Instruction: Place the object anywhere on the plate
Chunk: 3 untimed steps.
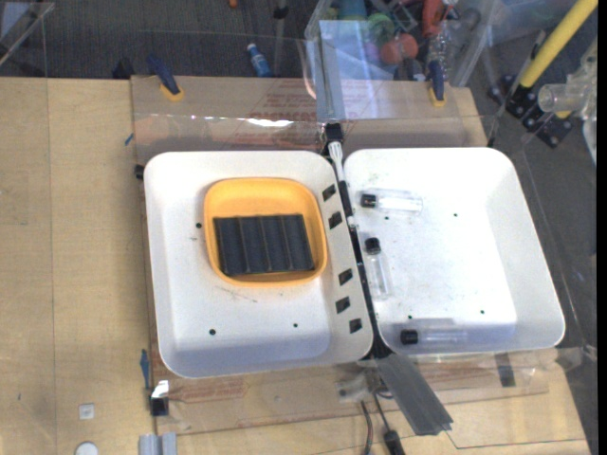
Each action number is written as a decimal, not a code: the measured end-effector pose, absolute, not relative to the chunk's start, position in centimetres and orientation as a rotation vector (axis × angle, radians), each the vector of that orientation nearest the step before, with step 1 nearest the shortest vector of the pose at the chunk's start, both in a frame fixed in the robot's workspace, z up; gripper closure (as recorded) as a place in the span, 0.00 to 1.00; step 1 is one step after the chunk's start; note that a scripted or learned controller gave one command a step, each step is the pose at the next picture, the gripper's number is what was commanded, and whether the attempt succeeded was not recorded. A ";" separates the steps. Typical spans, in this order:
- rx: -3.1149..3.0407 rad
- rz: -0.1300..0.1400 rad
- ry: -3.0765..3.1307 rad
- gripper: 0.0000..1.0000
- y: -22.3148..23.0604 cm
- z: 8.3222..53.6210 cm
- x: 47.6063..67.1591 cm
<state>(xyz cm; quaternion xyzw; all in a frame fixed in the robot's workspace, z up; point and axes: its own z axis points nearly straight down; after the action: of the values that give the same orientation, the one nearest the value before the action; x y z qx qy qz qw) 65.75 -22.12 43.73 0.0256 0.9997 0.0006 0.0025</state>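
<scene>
you have the orange plate (220,197) sitting in the left bin (180,330). a dark ribbed block (264,245) lies flat on the plate, filling most of its middle, inside the rim. right of the plate, past the seam between the bins, the right bin (474,254) holds three clear vials with black caps: one (391,200) level with the plate's far edge, one (377,265) just past the seam beside the plate, and one (433,333) nearer you than the plate. you cannot tell the gripper's state here.
</scene>
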 end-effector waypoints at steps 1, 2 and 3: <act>-0.398 -0.002 3.106 1.00 -22.1 43.7 66.6; -1.066 -0.004 2.943 1.00 -22.1 43.7 66.8; -1.651 -0.004 2.661 1.00 -22.1 43.7 66.8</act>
<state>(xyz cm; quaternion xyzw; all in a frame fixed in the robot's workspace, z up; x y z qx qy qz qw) 66.81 -22.12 43.67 -0.5273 0.8496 -0.0014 0.0050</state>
